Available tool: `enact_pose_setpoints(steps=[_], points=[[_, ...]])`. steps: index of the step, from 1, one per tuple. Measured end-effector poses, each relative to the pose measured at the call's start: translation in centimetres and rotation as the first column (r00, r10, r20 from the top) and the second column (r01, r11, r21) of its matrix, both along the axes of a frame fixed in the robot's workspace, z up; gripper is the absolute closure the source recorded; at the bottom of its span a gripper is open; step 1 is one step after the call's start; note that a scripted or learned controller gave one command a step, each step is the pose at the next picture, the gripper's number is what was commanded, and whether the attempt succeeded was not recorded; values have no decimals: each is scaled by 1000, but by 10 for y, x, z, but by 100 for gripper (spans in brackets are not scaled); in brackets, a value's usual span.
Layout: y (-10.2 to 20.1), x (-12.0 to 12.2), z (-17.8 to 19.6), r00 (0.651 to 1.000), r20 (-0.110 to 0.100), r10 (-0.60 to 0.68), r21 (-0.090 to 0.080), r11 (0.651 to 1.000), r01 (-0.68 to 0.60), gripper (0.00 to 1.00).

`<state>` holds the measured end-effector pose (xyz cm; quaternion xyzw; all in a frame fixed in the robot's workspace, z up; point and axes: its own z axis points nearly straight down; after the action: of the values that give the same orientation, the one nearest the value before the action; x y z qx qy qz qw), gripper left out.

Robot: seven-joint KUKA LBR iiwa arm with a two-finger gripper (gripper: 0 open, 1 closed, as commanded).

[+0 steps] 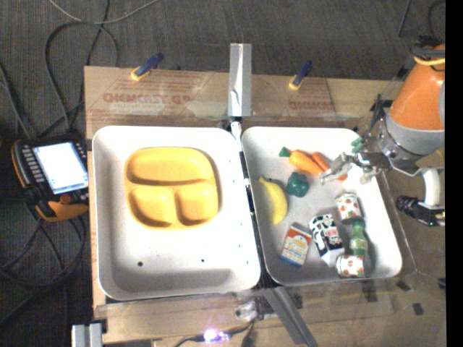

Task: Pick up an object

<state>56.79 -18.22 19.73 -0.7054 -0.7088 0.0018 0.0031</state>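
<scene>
Carrot: orange, green-topped, lying in right bin | gripper: beside it, fingers' spread unclear

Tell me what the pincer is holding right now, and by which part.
Cannot be told. The pincer sits over the right bin beside the carrot, but the view doesn't show anything between its fingers.

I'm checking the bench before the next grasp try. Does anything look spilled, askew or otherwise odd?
Nothing stands out. The yellow tray sits flat in the left bin; the toys lie loose but inside the right bin.
</scene>
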Motion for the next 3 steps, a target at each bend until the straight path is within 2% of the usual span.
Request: enact_pose_setpoints(steps=[1, 2, 3], points=[[-16, 51, -106, 997, 4, 71, -3, 997, -71, 0], [-16, 51, -106, 997, 4, 71, -3, 997, -71, 0], [10, 97, -111, 990, -12, 141, -9, 990, -141, 0]])
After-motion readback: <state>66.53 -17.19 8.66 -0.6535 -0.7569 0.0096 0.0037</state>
